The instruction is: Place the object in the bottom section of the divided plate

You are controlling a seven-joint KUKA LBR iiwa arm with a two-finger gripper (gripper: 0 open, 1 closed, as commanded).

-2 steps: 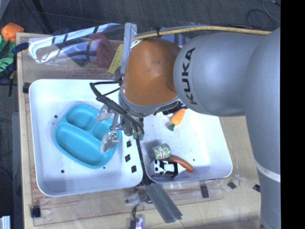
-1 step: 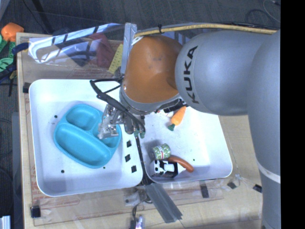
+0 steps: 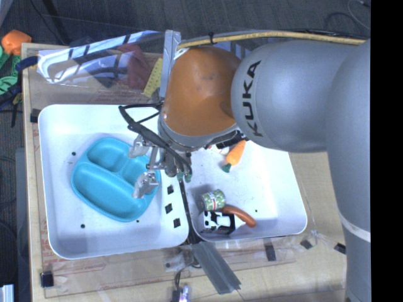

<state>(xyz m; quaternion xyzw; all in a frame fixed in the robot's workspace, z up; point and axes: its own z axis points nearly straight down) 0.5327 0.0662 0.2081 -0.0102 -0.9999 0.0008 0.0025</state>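
The blue divided plate (image 3: 107, 182) lies in the left bin (image 3: 63, 137), and its sections look bare. My gripper (image 3: 143, 167) hangs over the plate's right edge, below the arm's orange band. Its two metal fingers (image 3: 138, 149) stand apart, open, and I see only blue plate between them. Loose objects lie in the right bin (image 3: 277, 194): an orange carrot (image 3: 235, 154) by the wrist, a green can (image 3: 213, 200), a brown sausage (image 3: 240, 214) and a black and white toy (image 3: 218, 223).
The big grey arm covers the upper right of the bench and part of the right bin. A clear plastic bag (image 3: 94, 61) lies behind the left bin. Black tabs mark the divide between the bins (image 3: 170, 206).
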